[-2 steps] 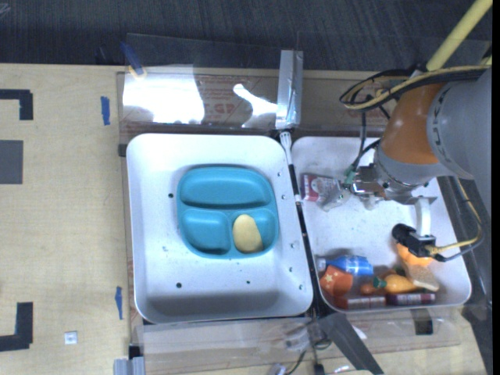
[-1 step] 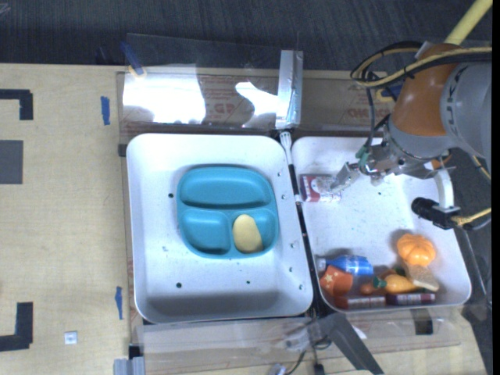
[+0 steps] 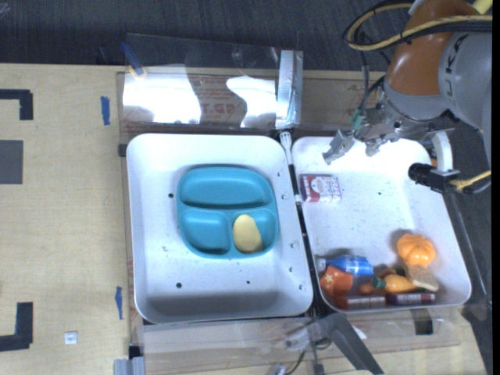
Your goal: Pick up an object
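- Camera view looks down at a slant on two white bins side by side, the left bin [image 3: 148, 280] and the right bin [image 3: 367, 225], which touch along a shared middle rim.
- At the upper right, the arm [image 3: 437, 61] reaches in, its grey body topped by an orange band, with yellow and black cables looping over it.
- Its wrist angles down and to the left, so the gripper [image 3: 353, 144] hangs over the far left corner of the right bin.
- Two grey fingers [image 3: 336, 148] show apart with nothing between them, so the gripper stands spread and grips nothing.
- A small red and white carton [image 3: 320, 188] lies flat on the right bin's floor by the middle rim, near the gripper and just in front of it but not touching it; its printing is too small to read.
- Along the near edge of the right bin sits a cluster: a small orange pumpkin [image 3: 416, 249], a red item with a blue wrapper [image 3: 344, 274], and other pieces packed too closely to tell apart.
- In the left bin rests a blue divided tray [image 3: 215, 201], with a yellow egg-shaped object [image 3: 247, 233] in its near right compartment.
- Behind the left bin stands a clear plastic sheet [image 3: 203, 92] catching bright glare; no writing on it can be read.
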